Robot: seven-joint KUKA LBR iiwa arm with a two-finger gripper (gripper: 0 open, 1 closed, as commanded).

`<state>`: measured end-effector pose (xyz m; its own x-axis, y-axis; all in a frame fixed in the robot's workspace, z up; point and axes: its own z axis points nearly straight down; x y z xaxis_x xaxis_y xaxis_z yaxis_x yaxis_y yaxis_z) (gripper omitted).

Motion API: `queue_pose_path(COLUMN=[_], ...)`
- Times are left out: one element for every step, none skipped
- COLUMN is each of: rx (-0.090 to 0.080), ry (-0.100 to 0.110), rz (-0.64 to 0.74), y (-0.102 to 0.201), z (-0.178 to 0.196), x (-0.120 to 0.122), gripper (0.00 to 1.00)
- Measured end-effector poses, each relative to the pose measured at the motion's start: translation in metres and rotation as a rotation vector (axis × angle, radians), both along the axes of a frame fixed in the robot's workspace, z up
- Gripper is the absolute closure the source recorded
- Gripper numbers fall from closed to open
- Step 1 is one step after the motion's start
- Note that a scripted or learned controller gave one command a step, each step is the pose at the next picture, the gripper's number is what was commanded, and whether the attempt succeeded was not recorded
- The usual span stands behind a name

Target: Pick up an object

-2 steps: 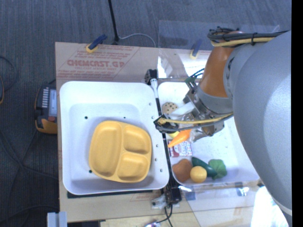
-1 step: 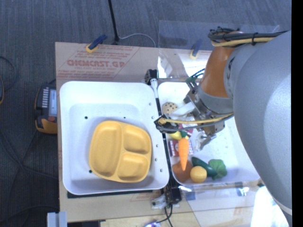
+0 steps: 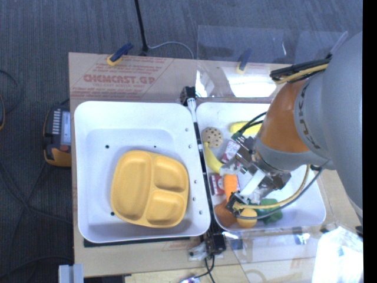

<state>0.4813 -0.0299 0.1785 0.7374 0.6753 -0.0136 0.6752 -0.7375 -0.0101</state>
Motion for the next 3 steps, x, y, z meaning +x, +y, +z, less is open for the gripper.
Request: queue_pose_path(rx=[0.001, 0.01, 0.002], ry=[-0.01, 0.002, -0.006], rz=[0.37, 0.35, 0.163], y=[-0.083, -0.017, -0.016], z=[0.081, 0.004, 0.001], x=[0.031, 0.0, 0.088], gripper=[0.0, 0.0, 0.0])
